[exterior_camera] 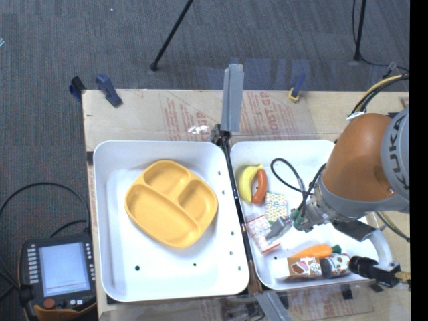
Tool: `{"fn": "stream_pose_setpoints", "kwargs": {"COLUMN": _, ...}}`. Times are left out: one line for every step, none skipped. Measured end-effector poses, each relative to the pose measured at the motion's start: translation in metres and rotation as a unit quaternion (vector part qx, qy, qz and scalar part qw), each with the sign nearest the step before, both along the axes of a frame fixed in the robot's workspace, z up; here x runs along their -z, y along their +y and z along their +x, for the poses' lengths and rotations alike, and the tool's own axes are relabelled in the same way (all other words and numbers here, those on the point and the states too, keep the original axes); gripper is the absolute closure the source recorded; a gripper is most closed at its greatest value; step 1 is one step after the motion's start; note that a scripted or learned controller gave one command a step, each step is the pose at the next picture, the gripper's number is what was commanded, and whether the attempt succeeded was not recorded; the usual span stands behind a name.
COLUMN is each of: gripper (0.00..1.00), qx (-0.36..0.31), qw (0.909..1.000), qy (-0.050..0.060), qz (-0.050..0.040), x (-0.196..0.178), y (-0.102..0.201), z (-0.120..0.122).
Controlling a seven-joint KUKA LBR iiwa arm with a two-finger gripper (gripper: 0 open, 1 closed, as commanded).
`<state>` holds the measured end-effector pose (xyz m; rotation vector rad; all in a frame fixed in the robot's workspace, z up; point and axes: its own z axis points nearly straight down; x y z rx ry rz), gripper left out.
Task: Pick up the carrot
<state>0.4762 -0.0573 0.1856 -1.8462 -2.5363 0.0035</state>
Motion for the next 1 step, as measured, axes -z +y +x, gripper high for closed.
{"fn": "stream_pose_setpoints", "kwargs": {"gripper": 0.00, "qx": -0.077, "qw": 0.9970, "qy": -0.001, "qz": 0.0002, "x": -0.0242, "y": -0.0804, "z": -0.0002}}
